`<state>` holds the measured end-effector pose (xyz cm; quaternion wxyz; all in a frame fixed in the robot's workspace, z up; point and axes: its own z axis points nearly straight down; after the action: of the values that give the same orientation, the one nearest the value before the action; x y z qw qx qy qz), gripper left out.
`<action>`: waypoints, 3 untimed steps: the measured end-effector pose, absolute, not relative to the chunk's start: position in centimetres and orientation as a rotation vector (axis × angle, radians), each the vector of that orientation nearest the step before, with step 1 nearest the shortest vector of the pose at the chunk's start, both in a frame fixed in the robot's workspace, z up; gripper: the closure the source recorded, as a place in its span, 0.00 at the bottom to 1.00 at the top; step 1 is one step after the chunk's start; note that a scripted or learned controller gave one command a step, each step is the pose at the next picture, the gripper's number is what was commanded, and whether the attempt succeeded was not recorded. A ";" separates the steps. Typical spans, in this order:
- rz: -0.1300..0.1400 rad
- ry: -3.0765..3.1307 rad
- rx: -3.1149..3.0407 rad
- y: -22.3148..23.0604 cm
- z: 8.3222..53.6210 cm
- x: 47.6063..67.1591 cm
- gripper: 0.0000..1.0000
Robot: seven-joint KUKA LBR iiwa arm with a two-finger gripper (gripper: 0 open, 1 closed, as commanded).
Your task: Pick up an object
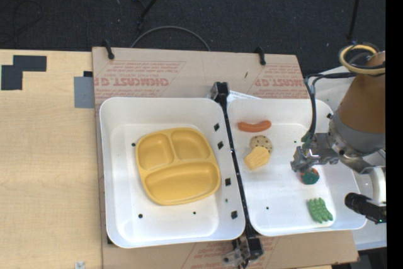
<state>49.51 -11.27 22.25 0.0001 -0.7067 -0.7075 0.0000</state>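
Two shallow white bins sit side by side on the bench: the left bin (119, 167) and the right bin (283, 211). One yellow divided tray (177, 165) with three compartments lies in the left bin, roughly at its middle. One grey arm (364, 111) reaches in from the right, over the right bin's far side.

Five small things lie in the right bin. One orange-red sausage (254, 126) rests near the back. One round cookie (261, 143) sits just in front of it, touching one yellow cheese wedge (257, 159). One green leafy piece (320, 210) lies near the front right corner. One small teal-and-red object (309, 177) lies directly under the gripper (305, 164), which hangs right above it or on it. Whether the fingers are spread or closed cannot be told from this angle.
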 end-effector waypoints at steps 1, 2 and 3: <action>0.001 -2.222 -2.214 -6.8 21.5 49.4 1.00; 0.002 -2.224 -2.211 -0.6 21.2 48.9 1.00; 0.001 -2.225 -2.212 4.7 22.3 48.4 1.00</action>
<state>48.36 4.67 22.30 0.0019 -0.7050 -0.7092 0.0003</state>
